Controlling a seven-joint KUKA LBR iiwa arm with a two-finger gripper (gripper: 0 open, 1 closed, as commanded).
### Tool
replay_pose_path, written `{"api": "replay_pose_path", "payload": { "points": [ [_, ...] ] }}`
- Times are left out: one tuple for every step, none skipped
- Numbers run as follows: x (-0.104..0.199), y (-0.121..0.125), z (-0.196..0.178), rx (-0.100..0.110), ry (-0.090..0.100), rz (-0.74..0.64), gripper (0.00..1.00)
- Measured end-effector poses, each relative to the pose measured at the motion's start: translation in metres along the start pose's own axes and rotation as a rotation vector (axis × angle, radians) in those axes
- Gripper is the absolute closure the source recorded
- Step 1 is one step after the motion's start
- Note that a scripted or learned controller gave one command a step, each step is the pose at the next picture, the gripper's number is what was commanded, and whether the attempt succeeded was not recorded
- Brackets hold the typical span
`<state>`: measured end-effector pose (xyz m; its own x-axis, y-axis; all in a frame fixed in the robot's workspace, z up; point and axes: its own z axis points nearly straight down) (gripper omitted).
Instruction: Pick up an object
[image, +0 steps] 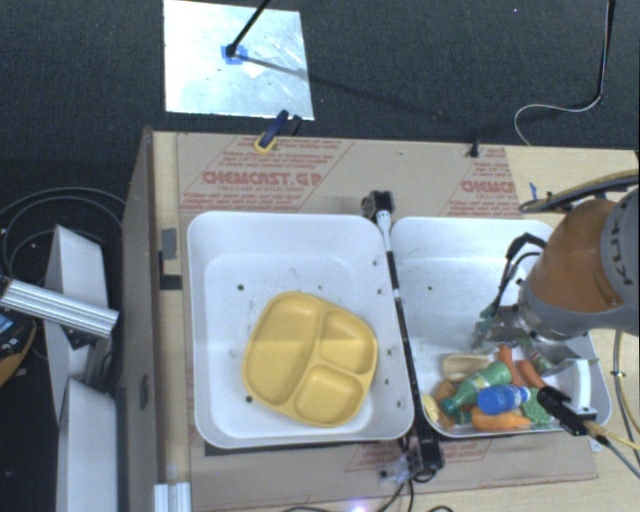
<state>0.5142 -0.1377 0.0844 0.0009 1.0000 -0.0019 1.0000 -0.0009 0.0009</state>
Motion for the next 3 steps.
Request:
{"api": "replay_pose_path", "payload": {
  "points": [
    [-0.061, 0.067, -0.114, -0.007, -0.002, -0.003, 0.0],
    [-0.07, -0.028, -0.095, 0.002, 0.001, 0.0, 0.0],
    [-0.035, 0.039, 0.0, -0.003, 0.001, -0.005, 0.0]
  ]
}}
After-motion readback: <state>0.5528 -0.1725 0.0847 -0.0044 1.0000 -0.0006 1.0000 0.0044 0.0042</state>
